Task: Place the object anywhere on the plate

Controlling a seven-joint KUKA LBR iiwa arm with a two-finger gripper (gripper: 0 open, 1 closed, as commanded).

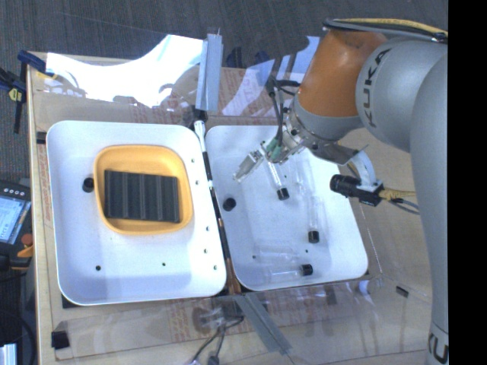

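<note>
claw [262,167]: spread open over the right bin [251,268], gripping nothing
plate [143,158]: yellow, left bin [72,272], 9 o'clock from claw

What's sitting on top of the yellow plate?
A dark ribbed rectangular block lies flat on the yellow plate in the left white bin. It covers the plate's middle, so the plate's surface beneath is hidden.

"KUKA" — on the arm [396,90] (grey casing)
</note>
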